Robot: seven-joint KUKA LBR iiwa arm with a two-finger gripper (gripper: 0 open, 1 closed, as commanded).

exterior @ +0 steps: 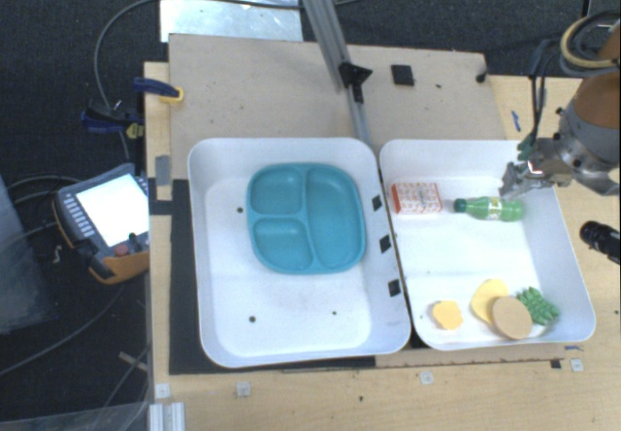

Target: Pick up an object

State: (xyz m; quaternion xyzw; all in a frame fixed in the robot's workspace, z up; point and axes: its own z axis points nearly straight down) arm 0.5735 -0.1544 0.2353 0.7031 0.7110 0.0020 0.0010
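gripper (pixel 517 179) above bottle (pixel 490 210) in right bin (pixel 563 225); finger state: cannot tell | plate (pixel 306 217) in left bin (pixel 218 225)

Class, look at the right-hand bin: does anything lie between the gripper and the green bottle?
Nothing visible does. The gripper sits at the green bottle's right end, just above it, with no object between them. The red-patterned box lies to the bottle's left, and the yellow and tan food pieces sit toward the bin's near edge.

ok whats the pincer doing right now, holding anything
pincer: right above the green bottle in the right bin; cannot tell whether it is open, closed or holding it.
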